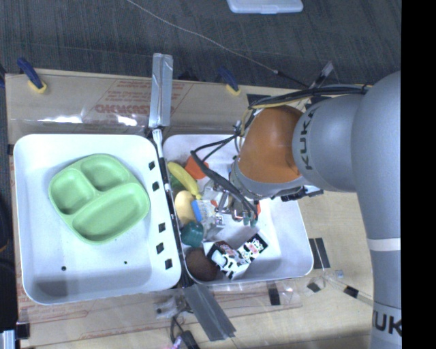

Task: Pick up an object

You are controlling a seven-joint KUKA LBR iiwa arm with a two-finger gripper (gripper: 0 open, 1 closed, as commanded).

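arm [354,143]: grey rounded casing, right of frame | orange band [269,151] above wrist | black KUKA lettering | black cables [320,92] along top

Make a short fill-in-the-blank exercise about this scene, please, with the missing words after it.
1. The green divided plate lies in the ___ bin.
2. The banana lies in the ___ bin.
3. The band above the arm's wrist is ___.
4. The black-and-white toy lies beside a ___ round object.

Missing words: left; right; orange; brown

Your arm [340,143] covers right bin's [293,238] upper right part. Gripper [228,208] lost in cable tangle at frame centre; finger state unreadable. Orange object [196,168] half hidden under cables. White object [264,5] cut off by top edge.
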